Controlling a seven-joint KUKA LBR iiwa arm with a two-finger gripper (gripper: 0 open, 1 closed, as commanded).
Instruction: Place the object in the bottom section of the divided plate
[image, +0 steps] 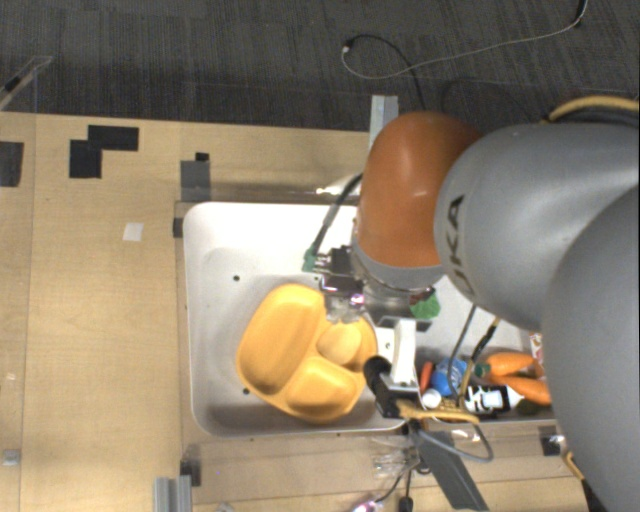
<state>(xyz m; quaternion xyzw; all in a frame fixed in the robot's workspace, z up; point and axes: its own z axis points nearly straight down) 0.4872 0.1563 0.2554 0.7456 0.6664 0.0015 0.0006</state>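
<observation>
Jaws state hidden, cannot tell; over one yellow divided plate (290, 350) in left white bin (215, 300), near front edge.

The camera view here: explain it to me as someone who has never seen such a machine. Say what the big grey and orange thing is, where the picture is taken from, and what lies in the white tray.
The picture is taken by one camera fixed above a bench, looking down at a slant. The big grey shape is a robot arm reaching in from the right; the orange part is a band just above its wrist. Below that band sits its gripper, the part that picks things up, hanging over a shallow white bin. In that bin lies a yellow divided plate, a dish with separate sections. To the right, partly under the arm, are small things: something orange, something green and a black and white item; I cannot tell what they are. Whether the gripper holds anything cannot be told here, since the arm hides its tip.
</observation>
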